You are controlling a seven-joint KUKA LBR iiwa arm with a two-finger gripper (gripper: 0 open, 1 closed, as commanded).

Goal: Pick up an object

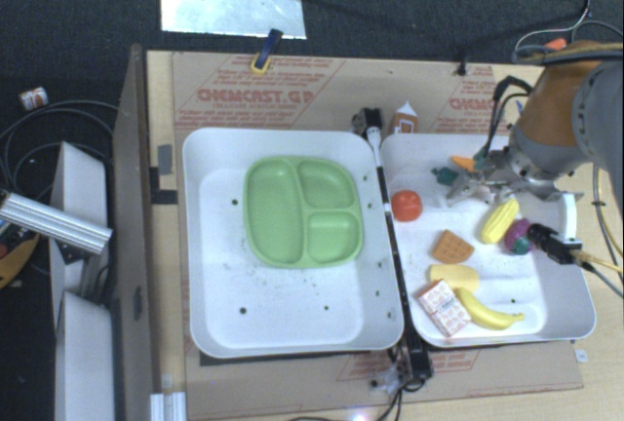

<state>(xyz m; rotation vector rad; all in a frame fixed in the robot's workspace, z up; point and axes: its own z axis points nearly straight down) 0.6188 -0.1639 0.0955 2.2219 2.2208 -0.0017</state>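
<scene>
The arm (570, 112), grey with an orange band, comes in at the 3 o'clock side and bends down over the right bin (575, 317), one of two shallow white bins on the tabletop (292, 83). Its claw (478, 183) hangs low at the bin's 12 o'clock end, and whether it is apart or together cannot be told, since the metal parts blur together there. Just at 9 o'clock of the claw lies a small dark teal piece (446, 175), with a small orange bit (461, 162) at about 11 o'clock. At 5 o'clock of the claw sits a yellow corn cob (499, 219), tilted, touching a purple object (518, 237). A red tomato (406, 205) rests by the bin's 9 o'clock wall. Toward 6 o'clock lie a tan waffle-like cracker (452, 247), a yellow banana (480, 304) and a red-and-white patterned packet (444, 308). The left bin (219, 312) holds a pale green divided plate (302, 212)
</scene>
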